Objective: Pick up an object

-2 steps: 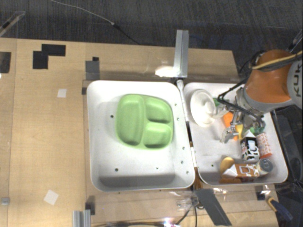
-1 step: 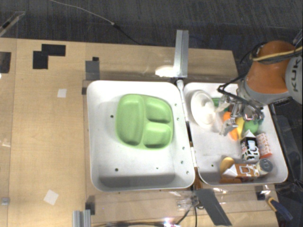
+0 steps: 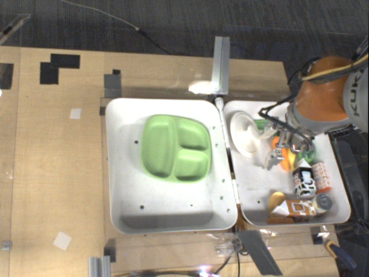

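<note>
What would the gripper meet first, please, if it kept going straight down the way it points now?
Probably the orange object right under the gripper, in the clutter of the right bin. Depth is unclear from above, so how far it has left to go cannot be told.

Even, bright overhead light. Glare spots sit on the bench [image 3: 199,88] up-left of the claw [image 3: 281,154]; soft shadow pools in the left bin [image 3: 167,221]. Slightly soft focus throughout.
</note>
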